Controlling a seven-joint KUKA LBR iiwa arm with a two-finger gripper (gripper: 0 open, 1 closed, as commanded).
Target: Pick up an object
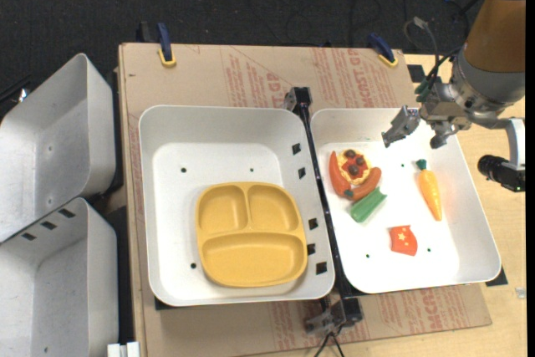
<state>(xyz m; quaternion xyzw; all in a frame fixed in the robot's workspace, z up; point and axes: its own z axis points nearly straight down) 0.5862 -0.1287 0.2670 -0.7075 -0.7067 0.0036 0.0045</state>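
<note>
Claw above the right bin
The claw (pixel 422 132) is seen spread open, holding nothing; the toy carrot (pixel 430 191) lies just below it.

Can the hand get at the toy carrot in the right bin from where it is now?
Probably yes. The hand hangs above the far part of the right bin, and the toy carrot lies just below it in the view, apart from the other toys, with nothing over it.
</note>
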